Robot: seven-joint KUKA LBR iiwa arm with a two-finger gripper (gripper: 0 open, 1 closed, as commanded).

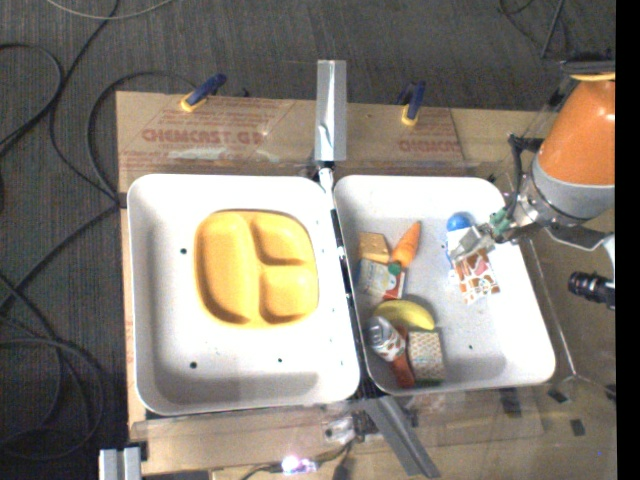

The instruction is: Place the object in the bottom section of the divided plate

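Observation:
A yellow divided plate lies in the left bin, with one long section on its left and two smaller ones on its right. The arm reaches in from the right over the right bin. Its gripper sits low over that bin's upper right part. A white packet with red print is right below the gripper tip, touching or nearly touching it. A small blue object sits just to the upper left of the gripper.
The right bin's left half holds a carrot, a tan box, a banana, a can, a checked block and other small items. A metal post stands behind the bins.

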